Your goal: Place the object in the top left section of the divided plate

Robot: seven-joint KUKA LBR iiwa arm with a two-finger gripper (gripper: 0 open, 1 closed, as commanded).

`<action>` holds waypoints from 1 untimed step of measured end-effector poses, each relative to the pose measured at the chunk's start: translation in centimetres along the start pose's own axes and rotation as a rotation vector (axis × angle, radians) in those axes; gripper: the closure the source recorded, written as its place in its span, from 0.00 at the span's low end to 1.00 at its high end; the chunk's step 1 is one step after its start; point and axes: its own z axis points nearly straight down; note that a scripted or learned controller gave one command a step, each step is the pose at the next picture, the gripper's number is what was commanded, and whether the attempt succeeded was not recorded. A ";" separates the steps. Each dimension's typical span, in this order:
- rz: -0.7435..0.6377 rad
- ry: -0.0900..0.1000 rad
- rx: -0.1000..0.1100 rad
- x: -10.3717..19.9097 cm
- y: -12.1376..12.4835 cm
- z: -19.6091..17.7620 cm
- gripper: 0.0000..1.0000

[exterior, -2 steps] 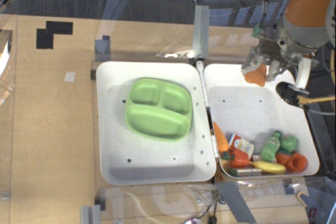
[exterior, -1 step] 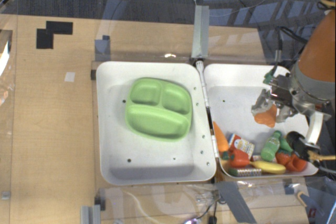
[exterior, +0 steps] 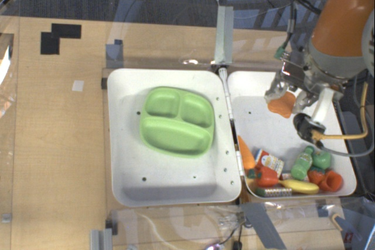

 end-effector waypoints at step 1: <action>-0.064 -0.001 0.001 0.5 4.5 4.7 1.00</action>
